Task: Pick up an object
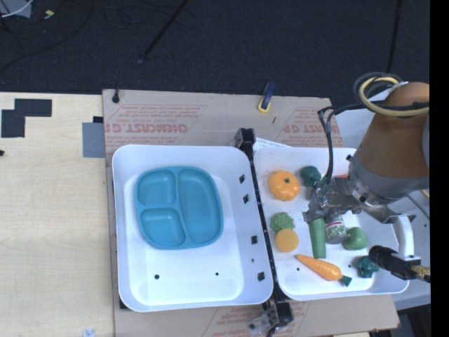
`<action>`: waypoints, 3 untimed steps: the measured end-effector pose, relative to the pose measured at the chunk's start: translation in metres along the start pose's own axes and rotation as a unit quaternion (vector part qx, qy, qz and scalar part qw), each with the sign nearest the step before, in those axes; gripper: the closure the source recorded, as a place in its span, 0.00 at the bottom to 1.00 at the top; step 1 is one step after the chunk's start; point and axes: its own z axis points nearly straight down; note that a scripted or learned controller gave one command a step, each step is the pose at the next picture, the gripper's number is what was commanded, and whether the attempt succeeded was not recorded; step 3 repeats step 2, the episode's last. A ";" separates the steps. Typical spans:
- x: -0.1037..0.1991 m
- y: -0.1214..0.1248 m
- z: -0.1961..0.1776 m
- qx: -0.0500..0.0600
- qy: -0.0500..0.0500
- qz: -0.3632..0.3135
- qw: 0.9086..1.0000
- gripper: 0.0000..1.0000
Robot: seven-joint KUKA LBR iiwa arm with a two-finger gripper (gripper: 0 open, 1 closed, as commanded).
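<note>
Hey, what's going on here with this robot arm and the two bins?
The arm's gripper is down in the right bin, among toy foods, right over a green cucumber. Around it lie an orange pumpkin, a carrot and broccoli. The left bin holds a blue divided plate.

Grey arm (393,153) from the right, gripper (321,206) low, pointing downward.

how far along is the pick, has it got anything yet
Done: the grey arm's gripper is down in the right white bin, at the top of the long green cucumber-like toy. In hand: nothing visibly lifted. Left: gripping and raising it; the orange carrot and orange pumpkin lie untouched.
</note>
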 end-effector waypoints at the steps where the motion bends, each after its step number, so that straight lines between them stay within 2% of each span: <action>1: 0.030 -0.030 0.014 0.001 0.000 0.000 1.000 1.00; 3: 0.030 -0.026 0.024 0.000 -0.001 0.002 1.000 1.00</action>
